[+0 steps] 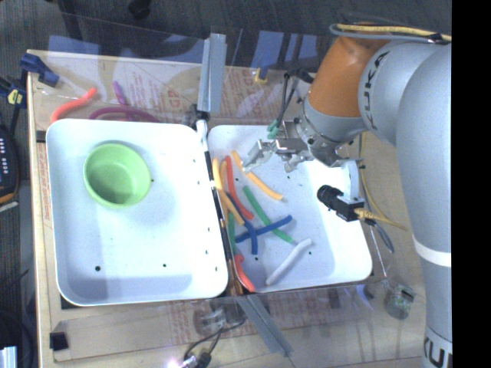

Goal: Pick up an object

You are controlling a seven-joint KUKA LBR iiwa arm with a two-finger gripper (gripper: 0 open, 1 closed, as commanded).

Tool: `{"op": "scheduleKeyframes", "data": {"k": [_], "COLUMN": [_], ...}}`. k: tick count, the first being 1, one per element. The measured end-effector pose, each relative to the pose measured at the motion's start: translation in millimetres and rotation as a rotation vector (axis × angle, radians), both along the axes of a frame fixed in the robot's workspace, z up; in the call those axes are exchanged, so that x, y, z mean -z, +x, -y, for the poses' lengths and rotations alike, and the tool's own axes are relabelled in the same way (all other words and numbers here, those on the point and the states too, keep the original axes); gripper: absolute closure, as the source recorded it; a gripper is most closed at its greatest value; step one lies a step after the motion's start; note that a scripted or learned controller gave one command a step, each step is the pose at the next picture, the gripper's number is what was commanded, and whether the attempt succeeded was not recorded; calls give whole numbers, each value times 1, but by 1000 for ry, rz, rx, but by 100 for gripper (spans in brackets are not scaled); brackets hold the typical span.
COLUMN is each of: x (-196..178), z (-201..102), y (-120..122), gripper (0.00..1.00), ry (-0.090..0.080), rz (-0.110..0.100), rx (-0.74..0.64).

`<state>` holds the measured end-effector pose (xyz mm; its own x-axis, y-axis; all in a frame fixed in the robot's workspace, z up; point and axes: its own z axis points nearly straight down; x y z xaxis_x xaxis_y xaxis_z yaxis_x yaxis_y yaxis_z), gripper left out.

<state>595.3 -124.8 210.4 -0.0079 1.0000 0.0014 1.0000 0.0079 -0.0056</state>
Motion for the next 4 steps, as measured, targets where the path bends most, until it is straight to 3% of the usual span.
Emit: {"op": "scheduleKeyframes", "data": {"k": [1, 2, 3, 4], "x": [115, 105, 105, 118], "z": [65, 65, 65, 47], "y": [2, 2, 2, -2], "gripper": [0, 100, 0, 0], "ry": [-3, -4, -5, 0], "rz": [4, 1, 1, 2], "rx": [59, 53, 52, -33]}}
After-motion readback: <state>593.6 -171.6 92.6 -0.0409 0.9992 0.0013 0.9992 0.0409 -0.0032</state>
